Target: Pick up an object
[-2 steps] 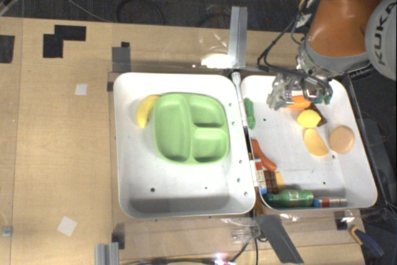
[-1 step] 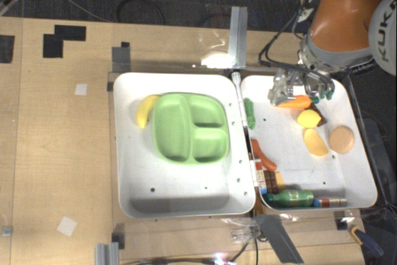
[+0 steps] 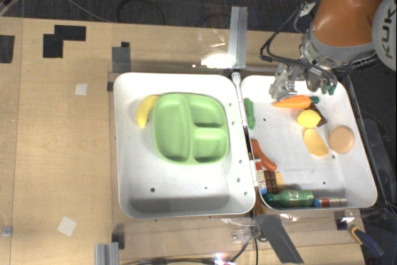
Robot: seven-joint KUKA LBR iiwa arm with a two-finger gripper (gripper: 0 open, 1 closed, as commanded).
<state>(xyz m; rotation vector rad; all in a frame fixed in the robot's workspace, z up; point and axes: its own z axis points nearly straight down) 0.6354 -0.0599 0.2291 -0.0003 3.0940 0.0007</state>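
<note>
The counter (image 3: 56,133) is the biggest thing, and it carries the bin by the arm (image 3: 366,189). Every place here is told from that bin.

The big grey and orange arm (image 3: 344,9) hangs over that bin's far corner. Its jaws are low, just above the bin floor. I cannot tell if the jaws are open or closed. Nothing shows between them.

A second white bin (image 3: 173,195) touches the side of that bin. A green tray (image 3: 186,127) lies in it, just past the shared wall.

A green bottle (image 3: 290,198) lies flat along that bin's near wall.

The carrot (image 3: 291,102) lies inside that bin, in its far part, right under the jaws. I think this is the thing to pick up. It looks like a toy, so it is likely light and hard. Its skin looks smooth, so it may slip. It is long with one thin end and may roll. The best place to hold it is across the fat middle, not at the tip.

A tan ball (image 3: 341,138) and a small yellow lump (image 3: 309,118) sit in the middle of that bin. The lump is just beside the carrot, so it may get bumped.
</note>
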